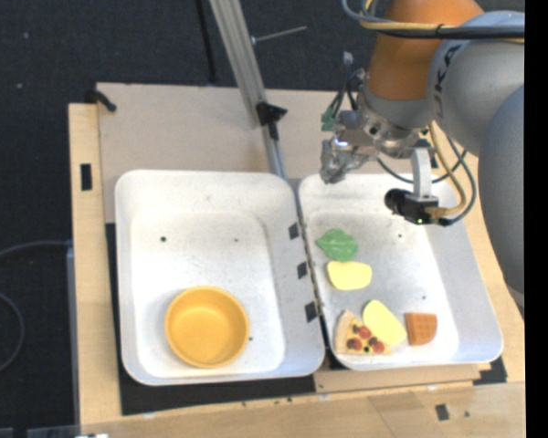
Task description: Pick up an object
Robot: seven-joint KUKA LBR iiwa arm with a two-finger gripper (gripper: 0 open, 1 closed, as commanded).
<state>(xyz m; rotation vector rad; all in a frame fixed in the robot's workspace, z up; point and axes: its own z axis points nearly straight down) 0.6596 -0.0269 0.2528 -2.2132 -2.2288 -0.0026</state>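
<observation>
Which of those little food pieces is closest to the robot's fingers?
The green leaf-shaped piece: it lies highest in the right bin, above the yellow pieces and the orange one.

The bowl (pixel 206 326) was yellow, the leaf (pixel 336 244) green, the wedge (pixel 421 328) orange, both bins (pixel 146 199) speckled white.

Probably a robotics lab: a grey-and-orange arm (pixel 438 53) is reaching in from three o'clock over two white bins (pixel 137 208) sitting on a plywood tabletop (pixel 164 126), an aluminium mast (pixel 242 62) rising at twelve o'clock.
</observation>
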